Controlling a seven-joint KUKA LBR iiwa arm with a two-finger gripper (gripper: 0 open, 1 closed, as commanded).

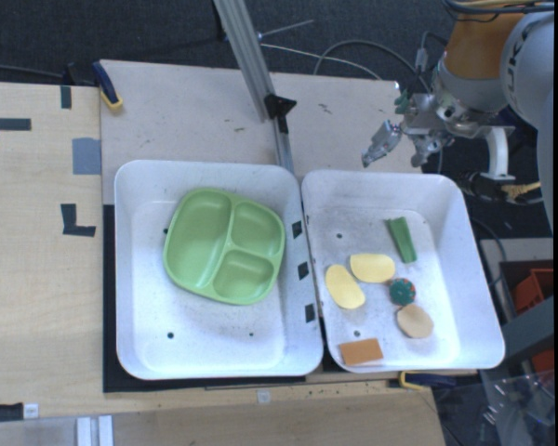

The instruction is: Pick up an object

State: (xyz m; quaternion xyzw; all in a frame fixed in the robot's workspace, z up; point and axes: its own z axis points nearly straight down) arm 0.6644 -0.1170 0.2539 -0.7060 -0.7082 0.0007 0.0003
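On the worktop (186, 119) two shallow white bins stand side by side, touching along their inner edges. The left bin (139, 342) holds a green plate (225, 245) with three compartments, lying a little tilted toward the bin's upper half. The right bin (446, 203) holds six small objects, all in its lower and right part. A green stick (401, 240) lies at about 1 o'clock from the bin's middle, pointing roughly up and down. Just below it, two yellow oval pieces (345, 286) lie close together, one at the centre and one (373, 268) slightly toward 2 o'clock from the first. A dark green ball (403, 292) sits just beside the upper yellow piece, at its 4 o'clock. A tan round piece (415, 321) lies just under the ball, at 6 o'clock from it. An orange flat block (361, 351) rests near the bin's lower rim, at about 6 o'clock. The gripper (391, 142) hangs above the upper rim of the right bin, at 12 o'clock from the objects and well apart from all of them. Whether its fingers are apart or together, I cannot tell, and nothing is seen between them.
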